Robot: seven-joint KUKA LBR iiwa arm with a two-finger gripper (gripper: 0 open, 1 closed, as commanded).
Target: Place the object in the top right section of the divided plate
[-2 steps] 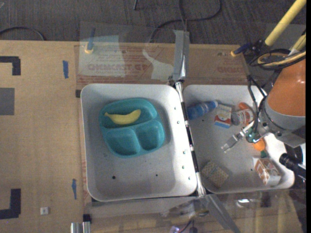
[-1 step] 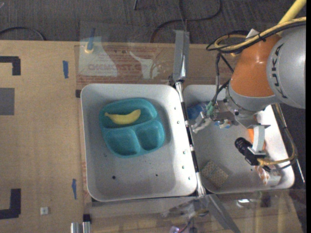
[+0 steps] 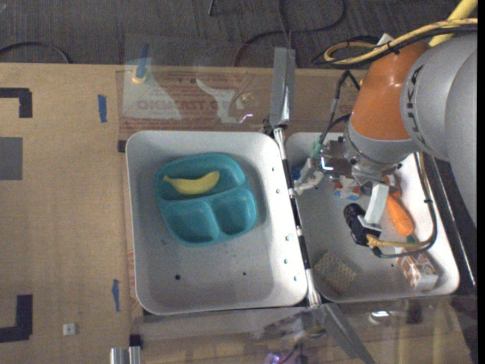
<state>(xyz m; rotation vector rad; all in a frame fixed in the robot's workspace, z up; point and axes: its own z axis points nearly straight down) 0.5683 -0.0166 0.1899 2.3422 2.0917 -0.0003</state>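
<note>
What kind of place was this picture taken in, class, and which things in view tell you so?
Most likely a robotics lab or test bench. A grey and orange robot arm reaches over two white bins, loose cables trail across the floor, and blue tape marks sit on the board. The teal divided plate holds a toy-like banana.

Banana (image 3: 192,182) in plate (image 3: 208,226) — left bin (image 3: 220,279).
</note>
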